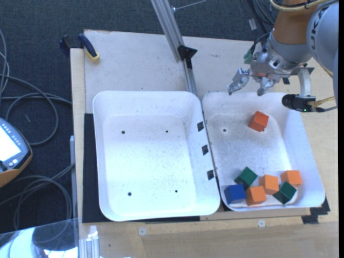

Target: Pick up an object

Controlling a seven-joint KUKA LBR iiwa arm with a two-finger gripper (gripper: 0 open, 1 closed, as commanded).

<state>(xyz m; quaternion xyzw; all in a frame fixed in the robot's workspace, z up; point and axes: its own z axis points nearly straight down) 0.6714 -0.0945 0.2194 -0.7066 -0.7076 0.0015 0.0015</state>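
Nearest me, a cluster of blocks [262, 188] sat in the right bin's [307, 144] front corner, and one orange block [258, 121] lay alone farther back. My gripper [249, 86] hovered above the bin's far rim, fingers spread apart and gripping nothing. No pick yet, I judged; descent, closing and lift all remained.
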